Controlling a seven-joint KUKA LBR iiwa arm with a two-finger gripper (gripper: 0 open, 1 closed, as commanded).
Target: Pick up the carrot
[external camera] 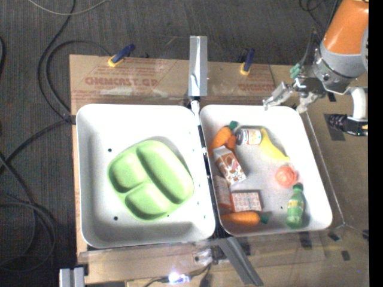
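Carrot [222, 137]: unpicked, in right bin [314, 160] (far-left corner). Gripper [287, 98]: released, empty, above far rim; grasp outstanding.

The table [149, 79], topped with brown cardboard, carries two shallow white bins side by side: the left bin [96, 178] and, touching it, the right bin [314, 178]. Two clamps [121, 55] grip the cardboard's far edge behind the bins.

orange carrot [222, 137], green divided plate [151, 180], white bins [90, 124], yellow banana [273, 147]
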